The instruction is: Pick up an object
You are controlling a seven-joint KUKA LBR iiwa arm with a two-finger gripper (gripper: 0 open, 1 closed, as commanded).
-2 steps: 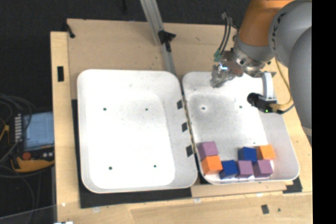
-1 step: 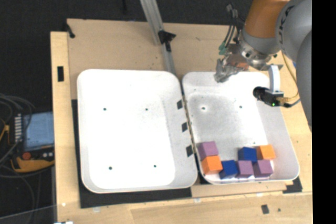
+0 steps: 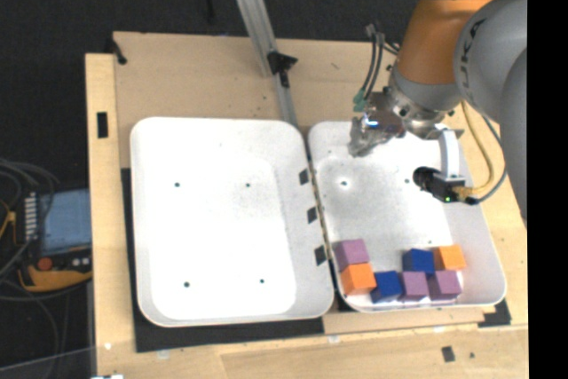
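Note:
Several small blocks lie along the near edge of the right bin (image 3: 390, 191): a purple block (image 3: 351, 252), an orange block (image 3: 358, 278), a blue block (image 3: 388, 286), another purple block (image 3: 414, 284), a blue one (image 3: 419, 261), an orange one (image 3: 451, 257) and a purple one (image 3: 445, 284). My gripper (image 3: 366, 136) hangs over the far left part of the right bin, well away from the blocks. Nothing shows between its fingers.
The left bin (image 3: 222, 217) sits beside the right one, joined by black clips (image 3: 312, 213). A slanted metal pole (image 3: 253, 9) rises behind the bins. A black sensor unit (image 3: 437, 182) hangs off the wrist. Cables and a handheld controller (image 3: 53, 231) lie at far left.

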